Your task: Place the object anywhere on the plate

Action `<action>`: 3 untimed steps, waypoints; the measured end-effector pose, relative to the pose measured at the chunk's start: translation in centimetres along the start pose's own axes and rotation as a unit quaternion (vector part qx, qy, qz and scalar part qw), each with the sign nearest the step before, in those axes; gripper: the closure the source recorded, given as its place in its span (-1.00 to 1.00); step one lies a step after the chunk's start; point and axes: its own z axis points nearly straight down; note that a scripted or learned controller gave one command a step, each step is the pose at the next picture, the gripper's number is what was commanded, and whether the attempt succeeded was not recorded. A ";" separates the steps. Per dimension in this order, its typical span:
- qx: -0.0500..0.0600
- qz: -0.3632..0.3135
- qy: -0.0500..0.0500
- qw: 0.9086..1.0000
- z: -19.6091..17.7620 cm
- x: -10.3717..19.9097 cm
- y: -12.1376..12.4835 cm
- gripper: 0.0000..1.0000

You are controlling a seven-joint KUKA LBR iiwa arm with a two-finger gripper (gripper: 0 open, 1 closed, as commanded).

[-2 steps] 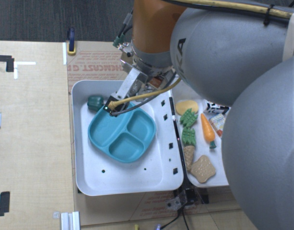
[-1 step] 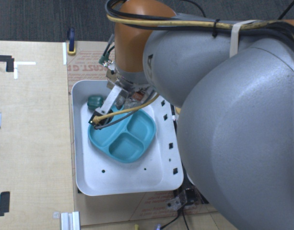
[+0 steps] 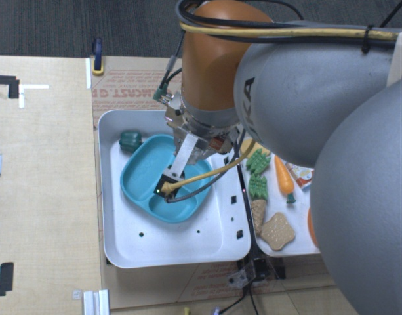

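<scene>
A light blue plate lies in the left bin, toward its back half. A small dark teal object rests on the bin floor at the plate's far left rim, touching or nearly touching it, outside the plate. My gripper hangs over the plate's right part, largely hidden under the orange wrist band and grey arm. Nothing held is visible beneath it.
The right bin holds a green leafy piece, an orange carrot, a tan bread slice and a waffle cone. The arm covers much of that bin. The bare bench lies to the left.
</scene>
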 end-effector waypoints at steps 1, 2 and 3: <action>0.000 0.000 0.000 1.000 0.0 0.0 0.0 -1.00; -0.002 -0.043 0.002 0.999 -12.1 0.6 -1.2 -1.00; -0.002 -0.046 0.000 0.999 -12.8 0.7 -1.1 1.00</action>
